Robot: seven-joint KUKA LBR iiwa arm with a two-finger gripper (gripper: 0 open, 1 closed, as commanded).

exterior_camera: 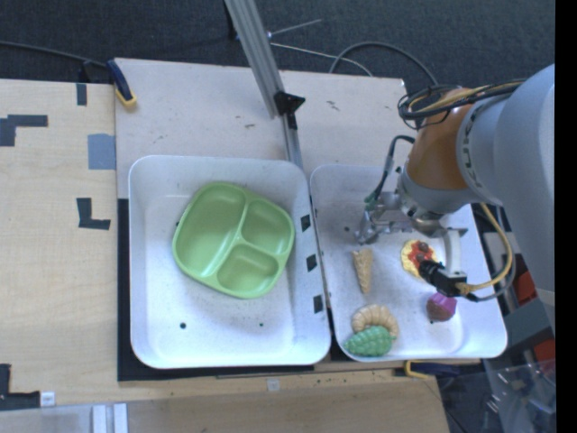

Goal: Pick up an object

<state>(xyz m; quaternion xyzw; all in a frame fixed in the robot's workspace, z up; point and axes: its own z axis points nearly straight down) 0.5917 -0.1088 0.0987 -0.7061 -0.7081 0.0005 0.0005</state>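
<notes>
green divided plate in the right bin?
No, the light green three-compartment plastic plate lies in the left white bin; the right white bin holds small toy foods.

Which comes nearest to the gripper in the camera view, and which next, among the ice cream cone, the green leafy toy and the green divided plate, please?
Measured from the gripper in the right bin:
1. Ice cream cone, just below the gripper in the same bin.
2. Green leafy toy, at that bin's bottom edge, below the cone.
3. Green divided plate, over in the left bin.

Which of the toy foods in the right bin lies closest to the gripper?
The ice cream cone: it lies just below the gripper, while the croissant, green piece and purple piece lie farther off.
</notes>
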